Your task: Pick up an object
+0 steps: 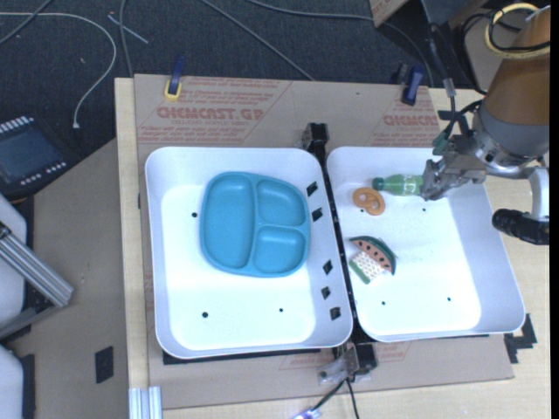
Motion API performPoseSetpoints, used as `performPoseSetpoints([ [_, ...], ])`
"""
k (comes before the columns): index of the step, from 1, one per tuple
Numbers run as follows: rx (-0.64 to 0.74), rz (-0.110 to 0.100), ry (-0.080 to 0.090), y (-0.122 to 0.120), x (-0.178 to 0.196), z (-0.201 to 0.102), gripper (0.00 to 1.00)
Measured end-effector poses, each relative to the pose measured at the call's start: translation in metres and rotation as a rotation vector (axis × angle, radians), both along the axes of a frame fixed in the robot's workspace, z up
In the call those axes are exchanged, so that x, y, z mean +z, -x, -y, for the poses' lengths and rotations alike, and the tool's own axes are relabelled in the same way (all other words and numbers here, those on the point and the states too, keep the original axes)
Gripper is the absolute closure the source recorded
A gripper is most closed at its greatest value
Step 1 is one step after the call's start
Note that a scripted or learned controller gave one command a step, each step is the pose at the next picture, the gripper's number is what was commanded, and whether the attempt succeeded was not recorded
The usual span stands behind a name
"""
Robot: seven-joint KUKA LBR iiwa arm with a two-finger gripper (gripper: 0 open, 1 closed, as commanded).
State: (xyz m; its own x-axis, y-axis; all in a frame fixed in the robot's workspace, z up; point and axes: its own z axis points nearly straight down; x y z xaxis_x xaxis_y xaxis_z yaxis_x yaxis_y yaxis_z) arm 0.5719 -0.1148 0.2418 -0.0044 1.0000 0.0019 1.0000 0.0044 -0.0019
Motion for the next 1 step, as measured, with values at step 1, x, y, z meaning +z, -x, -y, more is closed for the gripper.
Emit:
performPoseSetpoints([
  [1, 0.002, -0.001, -0.001, -0.0039, -0.0132, -0.0584, 1.0],
])
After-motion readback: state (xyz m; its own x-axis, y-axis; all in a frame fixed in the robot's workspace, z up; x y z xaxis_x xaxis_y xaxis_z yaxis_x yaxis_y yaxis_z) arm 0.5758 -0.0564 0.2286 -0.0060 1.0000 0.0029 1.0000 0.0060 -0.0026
